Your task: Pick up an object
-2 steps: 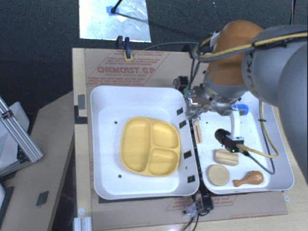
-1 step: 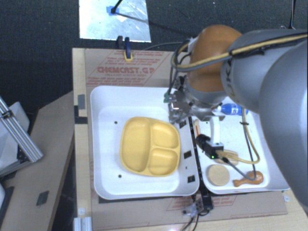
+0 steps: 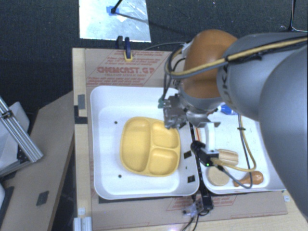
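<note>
A yellow plastic plate with three compartments [image 3: 150, 146] lies flat in the middle of the left white bin [image 3: 103, 129], its single long compartment toward the left, the two smaller ones toward the right. The grey arm's gripper [image 3: 172, 117] sits low over the plate's upper right rim; whether it touches the rim, or whether the fingers are apart or together, cannot be told from this angle. In the right white bin [image 3: 263, 177] lie a tan wooden block [image 3: 227, 156], a pale round disc [image 3: 218, 176], an orange rounded piece [image 3: 255, 178] and something blue [image 3: 226, 111].
</note>
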Motion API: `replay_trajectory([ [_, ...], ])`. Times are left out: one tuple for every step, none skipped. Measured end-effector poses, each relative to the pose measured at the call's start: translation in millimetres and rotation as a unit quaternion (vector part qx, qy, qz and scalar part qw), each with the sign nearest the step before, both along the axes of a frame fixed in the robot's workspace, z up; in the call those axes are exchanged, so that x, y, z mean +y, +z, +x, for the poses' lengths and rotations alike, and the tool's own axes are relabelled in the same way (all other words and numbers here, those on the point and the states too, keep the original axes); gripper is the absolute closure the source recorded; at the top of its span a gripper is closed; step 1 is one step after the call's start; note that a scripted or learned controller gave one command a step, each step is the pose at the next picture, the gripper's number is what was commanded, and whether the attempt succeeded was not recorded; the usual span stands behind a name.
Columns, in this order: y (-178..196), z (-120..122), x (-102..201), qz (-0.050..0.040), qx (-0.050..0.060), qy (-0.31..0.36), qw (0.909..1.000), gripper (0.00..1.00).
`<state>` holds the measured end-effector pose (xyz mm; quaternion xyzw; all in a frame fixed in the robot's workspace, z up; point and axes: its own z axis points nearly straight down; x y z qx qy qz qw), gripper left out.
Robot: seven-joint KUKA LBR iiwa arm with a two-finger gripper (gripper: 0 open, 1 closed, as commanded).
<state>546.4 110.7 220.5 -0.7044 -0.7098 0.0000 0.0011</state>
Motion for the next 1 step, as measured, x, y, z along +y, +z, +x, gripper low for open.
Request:
replay_trajectory([
  [-0.3,0.7,-1.3,-0.0004,0.0,-0.001,1.0,0.0],
])
